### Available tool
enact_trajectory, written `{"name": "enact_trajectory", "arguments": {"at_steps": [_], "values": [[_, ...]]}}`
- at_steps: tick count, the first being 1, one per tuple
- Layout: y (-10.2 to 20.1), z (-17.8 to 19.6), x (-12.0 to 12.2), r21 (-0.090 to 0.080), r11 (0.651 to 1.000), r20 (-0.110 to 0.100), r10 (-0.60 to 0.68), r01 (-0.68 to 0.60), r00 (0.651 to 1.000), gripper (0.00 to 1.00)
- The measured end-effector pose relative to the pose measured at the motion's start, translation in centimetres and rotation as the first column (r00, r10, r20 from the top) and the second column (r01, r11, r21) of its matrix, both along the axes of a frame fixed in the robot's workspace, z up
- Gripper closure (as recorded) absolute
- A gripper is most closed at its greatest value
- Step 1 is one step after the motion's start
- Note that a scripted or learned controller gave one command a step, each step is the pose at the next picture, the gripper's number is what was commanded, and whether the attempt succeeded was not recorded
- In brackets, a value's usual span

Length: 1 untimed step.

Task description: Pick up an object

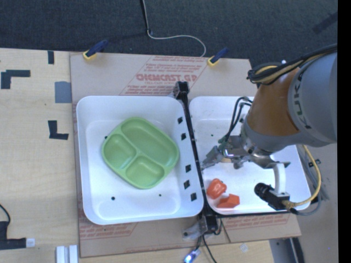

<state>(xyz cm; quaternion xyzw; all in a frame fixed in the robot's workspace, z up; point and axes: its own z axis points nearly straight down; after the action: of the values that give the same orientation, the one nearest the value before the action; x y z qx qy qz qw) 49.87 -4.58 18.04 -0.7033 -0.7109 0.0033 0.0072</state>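
Pale wood forms the bench top, and a sheet of brown cardboard with red print lies over its middle. Taking the top of the view as 12 o'clock, dark carpet runs along the 12 o'clock side. The grey arm, with its orange band, comes in from 3 o'clock and hangs over the right bin. That bin sits touching the left bin, which lies at its 9 o'clock; both rest on the cardboard.

The left bin holds a green divided plate, lying flat near the centre and turned at a slant, with its three compartments facing up.

The gripper is over the right bin's 9 o'clock side, close to the wall shared by the two bins and pointing toward 8 o'clock. From this angle I cannot tell how far open it is, and I cannot make out anything in its grasp.

Toward 6 o'clock from the gripper, and apart from it, a rounded orange piece lies on the bin floor. An orange wedge lies just beside that, at its 4 o'clock, near the bin's 6 o'clock wall.

Two yellow-and-blue clamps grip the cardboard's 12 o'clock edge, one toward 11 o'clock and one toward 1 o'clock. A thin white cable loops between them.
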Motion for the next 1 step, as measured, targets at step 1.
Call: {"name": "enact_trajectory", "arguments": {"at_steps": [1], "values": [[1.19, 21.57, -1.27, -0.005, 1.0, 0.032, -0.007, 0.007, 0.999, 0.0]]}}
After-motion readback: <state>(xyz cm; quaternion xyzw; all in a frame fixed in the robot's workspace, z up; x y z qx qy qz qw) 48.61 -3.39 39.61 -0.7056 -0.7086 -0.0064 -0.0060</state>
